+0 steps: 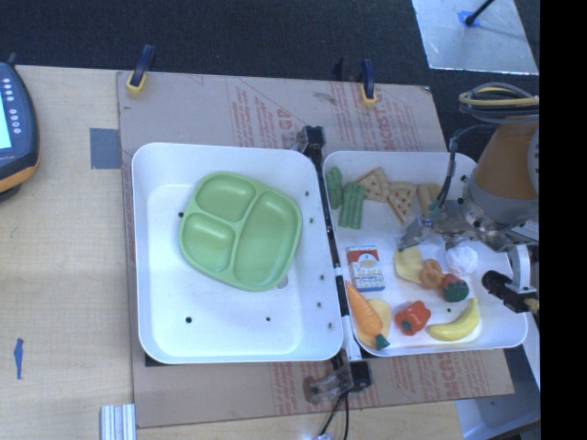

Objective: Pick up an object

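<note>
Arm poised over the right bin's toy food, nothing visibly grasped.

The pincer (440,230) sits low over the upper middle of the right bin (514,342); its spread cannot be told from this slant, and no item shows between its tips. The nearest candidates lie just below it: a yellow piece (409,265), a small orange lump (431,272) and a white ball (461,260), packed close together. The banana (456,324) lies further toward the near rim, long axis running left to right, beside a red pepper (413,316). The carrot (365,314) hugs the left wall, the crackers (390,193) and green beans (345,200) crowd the far edge. I judge open room is scant here. The left bin (156,337) holds a green divided plate (240,230) on the tabletop (64,291).
</note>
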Tool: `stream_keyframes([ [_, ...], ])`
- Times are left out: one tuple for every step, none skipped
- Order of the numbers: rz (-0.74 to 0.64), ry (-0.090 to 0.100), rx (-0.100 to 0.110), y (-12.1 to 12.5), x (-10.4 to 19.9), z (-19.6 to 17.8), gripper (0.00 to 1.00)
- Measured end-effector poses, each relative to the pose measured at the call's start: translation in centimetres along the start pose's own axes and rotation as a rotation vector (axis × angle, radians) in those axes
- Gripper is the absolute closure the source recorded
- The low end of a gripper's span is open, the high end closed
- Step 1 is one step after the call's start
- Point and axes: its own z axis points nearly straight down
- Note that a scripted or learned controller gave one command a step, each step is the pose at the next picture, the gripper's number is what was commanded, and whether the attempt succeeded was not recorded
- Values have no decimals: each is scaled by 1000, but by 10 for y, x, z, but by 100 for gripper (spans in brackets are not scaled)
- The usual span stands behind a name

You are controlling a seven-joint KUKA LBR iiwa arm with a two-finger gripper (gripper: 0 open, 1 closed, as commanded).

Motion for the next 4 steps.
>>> stream_keyframes([
  [0, -1, -7, -42, 28, -3, 0],
  [-5, -4, -20, 38, 54, -6, 0],
  [-5, -7, -12, 87, 84, -6, 0],
  [2, -8, -26, 60, 45, -161, 0],
])
